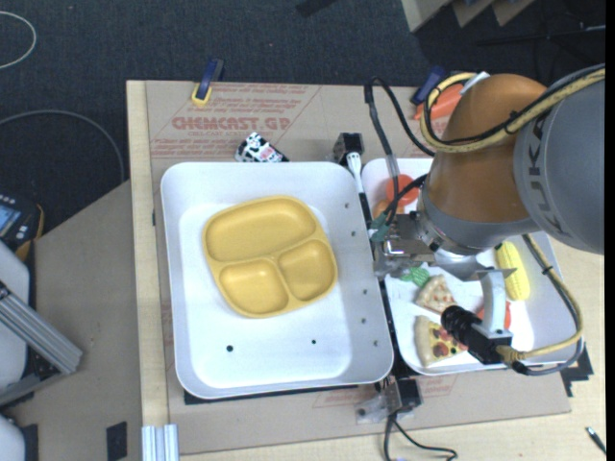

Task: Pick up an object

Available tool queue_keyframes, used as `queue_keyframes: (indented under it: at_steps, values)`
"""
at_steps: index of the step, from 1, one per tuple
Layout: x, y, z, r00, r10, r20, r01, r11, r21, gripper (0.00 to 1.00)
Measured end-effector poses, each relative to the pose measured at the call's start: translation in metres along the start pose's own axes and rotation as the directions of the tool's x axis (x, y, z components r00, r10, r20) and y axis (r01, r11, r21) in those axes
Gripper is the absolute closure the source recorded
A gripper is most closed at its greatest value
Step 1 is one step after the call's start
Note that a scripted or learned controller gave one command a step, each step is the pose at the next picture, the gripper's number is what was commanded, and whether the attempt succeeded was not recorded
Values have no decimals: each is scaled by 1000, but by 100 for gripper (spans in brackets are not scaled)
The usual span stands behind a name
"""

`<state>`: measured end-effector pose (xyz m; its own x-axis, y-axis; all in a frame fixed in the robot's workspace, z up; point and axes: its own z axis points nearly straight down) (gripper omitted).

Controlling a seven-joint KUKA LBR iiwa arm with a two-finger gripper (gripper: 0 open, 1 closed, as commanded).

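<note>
The arm (pixel 480 161) hangs over the right bin (pixel 548 339) at frame right; end effector state cannot be told.

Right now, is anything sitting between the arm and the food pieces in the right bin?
Nothing separate does. The arm hangs directly over the right bin, its own body covering much of it. Two pizza slices and a corn cob lie exposed beside it.

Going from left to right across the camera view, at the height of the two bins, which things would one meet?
Left white bin → yellow divided plate → right white bin → pizza slices → corn cob. The arm hangs over the right bin.
</note>
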<state>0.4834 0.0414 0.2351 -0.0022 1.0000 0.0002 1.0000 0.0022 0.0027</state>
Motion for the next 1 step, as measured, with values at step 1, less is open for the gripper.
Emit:
queue_keyframes:
  at_steps: [1]
  values:
    - [-2,6,19,1000,3,0,-3,1000,7,100]
